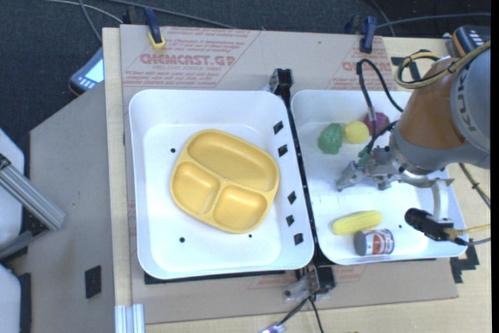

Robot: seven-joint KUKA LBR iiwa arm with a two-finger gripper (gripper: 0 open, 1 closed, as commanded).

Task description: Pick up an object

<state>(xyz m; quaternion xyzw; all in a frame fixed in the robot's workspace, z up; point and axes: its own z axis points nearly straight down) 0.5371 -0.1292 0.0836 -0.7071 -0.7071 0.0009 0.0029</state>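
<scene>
The right bin [327, 242] holds a green lumpy object [330, 138], a small yellow ball [356, 132] and a purple thing [378, 122] at its far side. A yellow corn cob [356, 223] and a small can with a red label [374, 243] lie near its front wall. My gripper [348, 177] hangs low over the middle of this bin, between the green object and the corn cob, apart from both. Nothing shows in its grasp. The arm covers part of the purple thing.
The left bin [148, 168] holds a yellow divided plate [224, 180]. A black divider with clips [290, 168] runs between the bins. Cables cross the dark floor behind the bench, and clamps [154, 31] hold the cardboard backing.
</scene>
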